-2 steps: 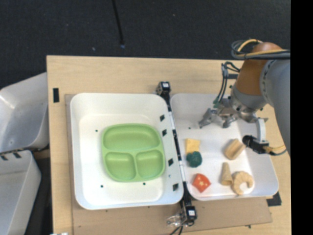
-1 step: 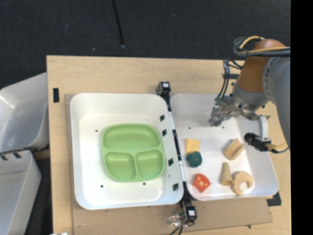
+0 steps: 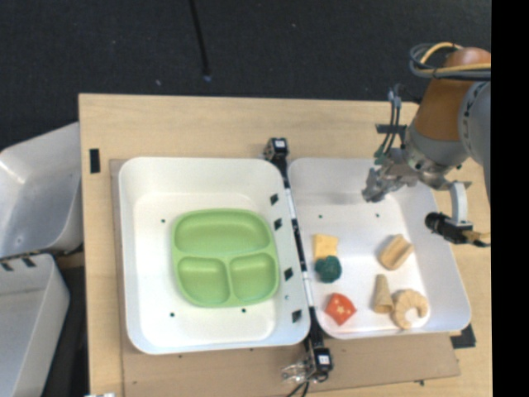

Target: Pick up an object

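The hand (image 3: 376, 187) hangs over the upper part of the right bin (image 3: 347, 176), at the right of the frame, below the arm's grey wrist and orange band; we cannot tell how it is set, and we see nothing carried in it. Below it, in the lower half of that bin, we find the loose things: a yellow block (image 3: 326, 246) with a dark green ball (image 3: 329, 267) touching its lower edge, a red piece (image 3: 340, 308) nearer the bottom rim, a tan wedge (image 3: 395, 252) to the right, and a tan cone (image 3: 381, 293) just beside a pale curled piece (image 3: 409, 307) (these two seem to touch). All lie well apart from the hand. In the left bin (image 3: 149, 180) we see a green divided plate (image 3: 225, 255), lying flat near the middle. Both bins rest on the wooden bench (image 3: 207, 118).
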`<action>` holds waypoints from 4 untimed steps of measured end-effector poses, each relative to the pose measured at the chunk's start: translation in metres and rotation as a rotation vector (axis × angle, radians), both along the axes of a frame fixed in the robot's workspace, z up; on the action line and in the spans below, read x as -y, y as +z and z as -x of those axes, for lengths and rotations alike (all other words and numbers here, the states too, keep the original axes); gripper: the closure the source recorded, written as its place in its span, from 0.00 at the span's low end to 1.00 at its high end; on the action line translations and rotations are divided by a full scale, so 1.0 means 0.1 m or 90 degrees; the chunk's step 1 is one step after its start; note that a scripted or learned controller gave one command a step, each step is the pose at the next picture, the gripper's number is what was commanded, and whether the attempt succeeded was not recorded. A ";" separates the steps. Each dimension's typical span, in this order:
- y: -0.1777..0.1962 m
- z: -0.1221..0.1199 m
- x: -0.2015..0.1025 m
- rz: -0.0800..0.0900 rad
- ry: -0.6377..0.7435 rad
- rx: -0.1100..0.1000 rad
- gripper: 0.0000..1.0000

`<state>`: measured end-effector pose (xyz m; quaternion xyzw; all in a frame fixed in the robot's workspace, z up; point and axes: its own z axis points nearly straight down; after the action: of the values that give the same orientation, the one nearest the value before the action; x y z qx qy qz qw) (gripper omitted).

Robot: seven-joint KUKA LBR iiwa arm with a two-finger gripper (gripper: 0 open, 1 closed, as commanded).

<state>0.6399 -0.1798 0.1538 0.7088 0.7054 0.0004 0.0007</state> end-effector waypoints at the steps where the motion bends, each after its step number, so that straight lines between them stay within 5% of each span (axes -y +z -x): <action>1: 0.55 0.08 0.00 0.000 -0.002 0.001 1.00; 2: 0.77 0.07 0.02 0.000 0.000 -0.001 1.00; 4: 0.69 0.04 -1.19 -0.001 0.008 -0.004 1.00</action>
<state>0.6358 -0.0604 0.2228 0.7046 0.7096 -0.0012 -0.0016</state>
